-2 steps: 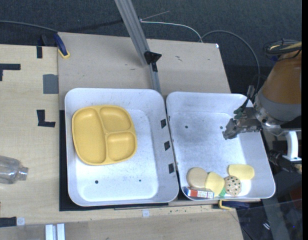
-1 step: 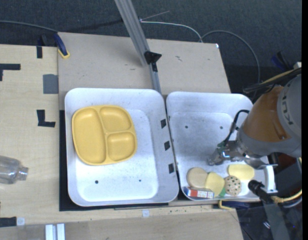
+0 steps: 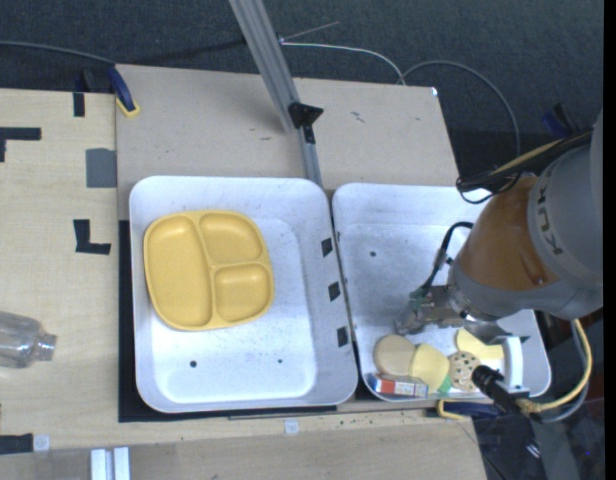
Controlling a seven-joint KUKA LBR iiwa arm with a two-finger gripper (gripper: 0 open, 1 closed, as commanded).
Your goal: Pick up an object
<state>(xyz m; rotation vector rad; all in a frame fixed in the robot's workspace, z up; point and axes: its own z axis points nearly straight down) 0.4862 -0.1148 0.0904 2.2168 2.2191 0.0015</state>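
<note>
Several small objects crowd the lower right of the frame, in the near corner of the right-hand shallow white bin (image 3: 388, 213): a round beige puck-like piece (image 3: 392, 354), a pale yellow rounded lump (image 3: 431, 364) touching it, a flat yellow perforated piece (image 3: 464, 368) just beside that, and a thin red-and-white strip (image 3: 400, 388) along the bin's lower wall. Any of these could serve as the object to pick. Just above them hangs the dark metal two-finger gripper (image 3: 420, 317), low over the bin floor and near the beige piece; whether it is spread or pressed together I cannot tell, and nothing visibly sits in it. So the pick looks not yet made: closing on an object and lifting remain. The grey and orange arm (image 3: 513, 253) comes in from the right. Further left, the other white bin (image 3: 228, 373) holds a yellow plastic divided tray (image 3: 208, 268).
</note>
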